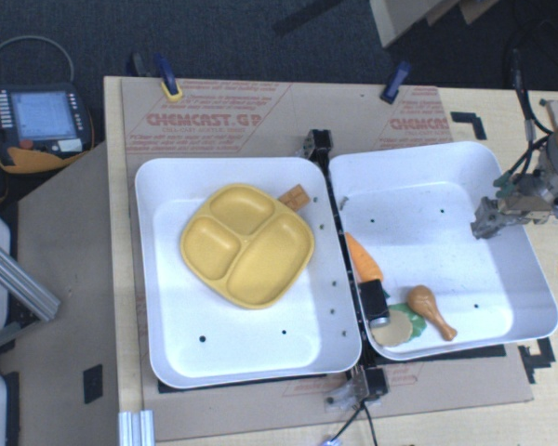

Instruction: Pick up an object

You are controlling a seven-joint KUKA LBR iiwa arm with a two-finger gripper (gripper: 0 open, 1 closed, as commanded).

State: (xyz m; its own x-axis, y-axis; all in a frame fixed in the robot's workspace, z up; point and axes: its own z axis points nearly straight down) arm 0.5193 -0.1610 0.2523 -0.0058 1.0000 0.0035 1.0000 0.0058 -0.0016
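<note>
Two shallow white bins sit side by side on the table, and the tool [488, 219] hangs over the right edge of the right bin [428, 179], with nothing seen between its ends; whether it is spread or pressed together I cannot tell. By my reading the approach step is in hand, no grasp made.

Candidates lie in the near left corner of that bin: a brown plastic drumstick [431, 310], a pale green round disc [397, 329] just beside it, a small black block [373, 300] and an orange carrot-shaped piece [362, 258] against the dividing wall. The next move calls for travel left and nearer, then descent.

Crowding there and the bin wall could spoil a clean grip. The left bin [167, 277] bears a yellow sectioned plastic plate [248, 246], with a small tan wooden block [294, 197] at its far edge.
</note>
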